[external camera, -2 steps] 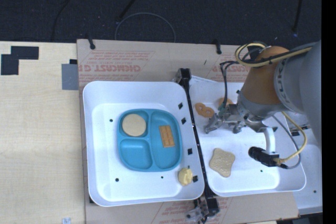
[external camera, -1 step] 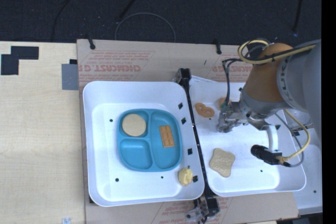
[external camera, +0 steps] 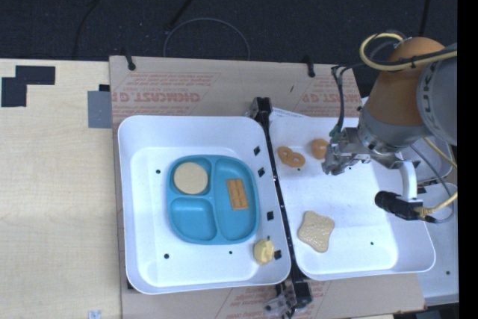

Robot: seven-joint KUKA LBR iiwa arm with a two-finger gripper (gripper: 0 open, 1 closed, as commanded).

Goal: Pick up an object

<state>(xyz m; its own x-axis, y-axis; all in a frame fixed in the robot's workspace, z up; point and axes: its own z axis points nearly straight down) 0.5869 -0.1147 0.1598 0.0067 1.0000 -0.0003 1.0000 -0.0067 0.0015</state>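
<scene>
Pale wood makes up the surface (external camera: 52,183), with dark carpet and loose cables behind it. Two white bins sit side by side on a sheet of cardboard (external camera: 194,90) that carries red printing, seen reversed and too faint to read.

One blue tray (external camera: 196,224) with three compartments lies in the left bin (external camera: 142,138). Its upper-left compartment holds one round tan disc (external camera: 190,178); its right compartment holds one orange cracker (external camera: 237,194); its lower compartment has nothing in it. One small yellow lump (external camera: 263,251) rests on the bin floor just beside the tray's lower right corner.

Three things lie in the right bin (external camera: 358,258): one orange pretzel (external camera: 290,157) near the dividing rim, one small orange ball (external camera: 319,148) just right of it, and one beige toast-shaped piece (external camera: 316,231) lower down, well apart from both.

One grey arm reaches in from the right, and its gripper (external camera: 334,163) sits low over the right bin, just beside the ball. Whether the fingers are spread or closed cannot be told from this angle.
</scene>
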